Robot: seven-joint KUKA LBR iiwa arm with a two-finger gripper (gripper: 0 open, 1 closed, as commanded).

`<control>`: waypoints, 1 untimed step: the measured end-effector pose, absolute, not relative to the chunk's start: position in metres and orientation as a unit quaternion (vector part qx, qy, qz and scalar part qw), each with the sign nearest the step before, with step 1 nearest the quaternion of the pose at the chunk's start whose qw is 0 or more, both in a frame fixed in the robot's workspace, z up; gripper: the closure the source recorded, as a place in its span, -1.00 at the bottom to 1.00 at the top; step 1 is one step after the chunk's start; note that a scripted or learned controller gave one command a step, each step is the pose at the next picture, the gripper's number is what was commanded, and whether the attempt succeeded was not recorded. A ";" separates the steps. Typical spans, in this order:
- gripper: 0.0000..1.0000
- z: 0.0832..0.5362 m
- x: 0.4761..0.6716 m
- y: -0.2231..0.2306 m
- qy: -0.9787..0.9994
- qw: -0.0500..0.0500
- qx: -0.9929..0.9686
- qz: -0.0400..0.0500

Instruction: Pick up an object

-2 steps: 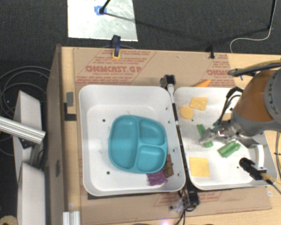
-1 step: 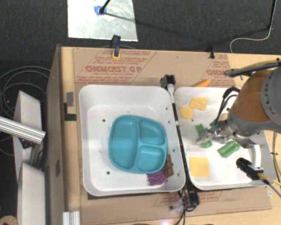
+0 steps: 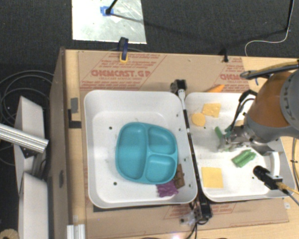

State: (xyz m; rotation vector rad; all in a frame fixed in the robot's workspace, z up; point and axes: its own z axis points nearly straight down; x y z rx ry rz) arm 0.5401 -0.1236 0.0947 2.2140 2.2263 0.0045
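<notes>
The arm (image 3: 276,103) reaches over the right bin (image 3: 239,190), its tool (image 3: 228,139) down near the bin floor. Whether the tool is open or shut cannot be told from here; nothing is clearly seen in its grip. A dark green piece (image 3: 219,132) lies just beside the tool, possibly touching it. A light green piece (image 3: 243,158) lies near the tool, toward the bin's front. A yellow square (image 3: 212,177) sits further front. Two yellow pieces (image 3: 208,112) lie behind the tool. The left bin (image 3: 102,108) holds a blue plate (image 3: 146,152), with a purple item (image 3: 166,189) at its front edge.
</notes>
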 end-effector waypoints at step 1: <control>1.00 0.187 0.543 -0.056 0.709 0.001 0.705 0.001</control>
